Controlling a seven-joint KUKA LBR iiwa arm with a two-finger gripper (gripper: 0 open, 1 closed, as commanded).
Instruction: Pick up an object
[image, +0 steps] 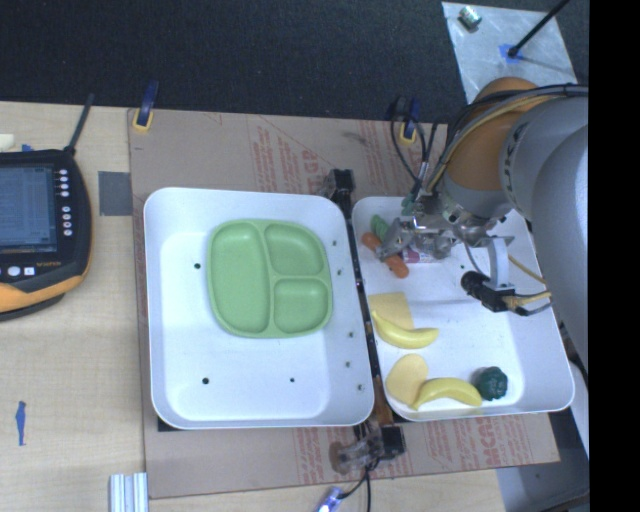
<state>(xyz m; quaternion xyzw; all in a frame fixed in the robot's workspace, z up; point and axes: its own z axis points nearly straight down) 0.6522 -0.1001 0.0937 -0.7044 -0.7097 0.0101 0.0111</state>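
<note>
Camera view: gripper (408, 238) is seen low in the right bin's (540, 385) far-left corner, beside a small carrot (397, 263). Finger state can't be told; parts are blurred. Nearer in that bin, two bananas (403, 331) (448, 393), a yellow slice (405, 376) & a dark green item (491, 381) are laid. A green divided plate (269, 277) is set in the left bin (180, 390).

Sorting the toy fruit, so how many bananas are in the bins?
2, both in the right bin: one banana near its middle, the other banana at the near edge. The arm may hide more.
</note>
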